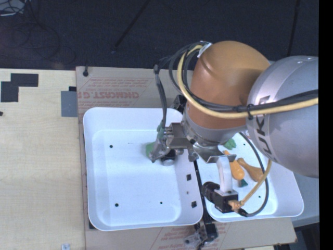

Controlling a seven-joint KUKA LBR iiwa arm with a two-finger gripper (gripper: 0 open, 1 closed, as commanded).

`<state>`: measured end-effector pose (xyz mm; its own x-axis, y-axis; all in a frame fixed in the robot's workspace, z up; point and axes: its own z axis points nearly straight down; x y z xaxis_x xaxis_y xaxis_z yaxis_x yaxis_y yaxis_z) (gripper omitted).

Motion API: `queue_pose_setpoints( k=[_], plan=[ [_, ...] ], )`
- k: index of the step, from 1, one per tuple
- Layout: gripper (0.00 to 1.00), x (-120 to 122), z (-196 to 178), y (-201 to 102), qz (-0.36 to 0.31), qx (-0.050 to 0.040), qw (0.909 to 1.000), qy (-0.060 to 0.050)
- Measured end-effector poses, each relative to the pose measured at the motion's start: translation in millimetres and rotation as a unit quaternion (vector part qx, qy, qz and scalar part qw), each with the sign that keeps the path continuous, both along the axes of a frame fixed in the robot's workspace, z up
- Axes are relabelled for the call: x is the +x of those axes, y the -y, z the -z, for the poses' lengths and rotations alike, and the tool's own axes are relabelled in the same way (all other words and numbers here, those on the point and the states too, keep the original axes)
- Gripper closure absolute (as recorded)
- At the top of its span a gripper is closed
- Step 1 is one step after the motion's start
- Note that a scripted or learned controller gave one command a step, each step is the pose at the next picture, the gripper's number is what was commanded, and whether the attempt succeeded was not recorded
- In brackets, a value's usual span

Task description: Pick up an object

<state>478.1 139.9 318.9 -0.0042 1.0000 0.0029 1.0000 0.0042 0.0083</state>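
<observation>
Grey arm (283, 113) with orange band (226, 82) nearest the lens, hiding most of right bin (291, 204). Left bin (104, 191) next; my gripper (162, 154) is down at its right side, touching a small green object (151, 148), can't tell jaw opening or any hold. Orange pieces (242, 168) lie in right bin

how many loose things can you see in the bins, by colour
green: 2, one under the gripper in the left bin, green object, and one beside the arm in the right bin, green piece
orange: 1, orange object, right bin
total: 3 visible; the arm may hide more
</observation>
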Motion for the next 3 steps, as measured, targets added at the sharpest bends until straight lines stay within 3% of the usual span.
queue_pose_setpoints(
  k=[1,2,3],
  plan=[
    [0.0,33.8,112.6,-55.6,0.0,-0.0037,0.9999,-0.012],
    [0.0,118.6,213.7,-38.7,0.002,-0.0025,1.0,-0.009],
    [0.0,166.1,236.1,-90.0,0.0,-0.0021,1.0,-0.006]
  ],
)
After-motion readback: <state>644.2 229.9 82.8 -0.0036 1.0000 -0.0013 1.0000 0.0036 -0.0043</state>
